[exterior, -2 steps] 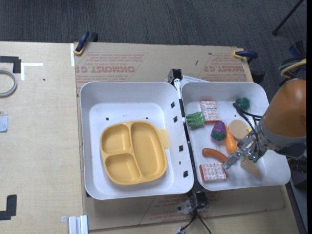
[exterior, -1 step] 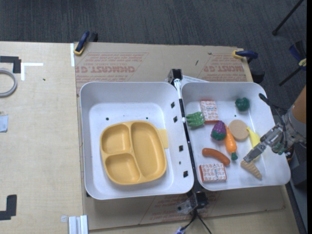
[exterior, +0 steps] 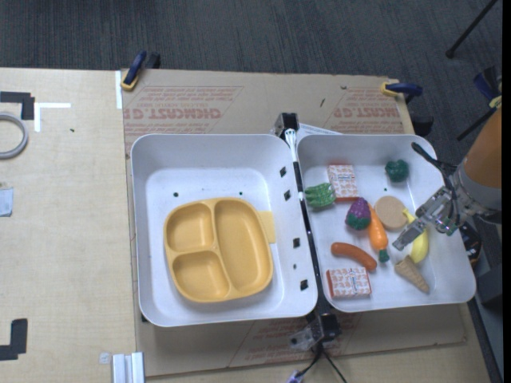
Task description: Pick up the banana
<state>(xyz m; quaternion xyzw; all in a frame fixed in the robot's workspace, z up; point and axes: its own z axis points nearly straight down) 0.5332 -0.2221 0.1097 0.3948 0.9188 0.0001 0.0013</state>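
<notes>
The yellow banana [exterior: 420, 249] lies in the right white bin [exterior: 447, 294], near its right wall, between a tan disc [exterior: 390, 211] and a waffle cone [exterior: 413, 276]. My gripper [exterior: 413, 231] reaches in from the right and hangs directly over the banana's upper end, hiding part of it. The view does not tell whether it touches the banana.
The right bin also holds a carrot [exterior: 377, 234], a sausage [exterior: 353, 253], a purple fruit [exterior: 358, 212], a green pepper [exterior: 319, 195], broccoli [exterior: 397, 169] and two small boxes [exterior: 342, 180] [exterior: 348, 282]. A yellow divided plate [exterior: 217, 250] sits in the left bin [exterior: 152, 214].
</notes>
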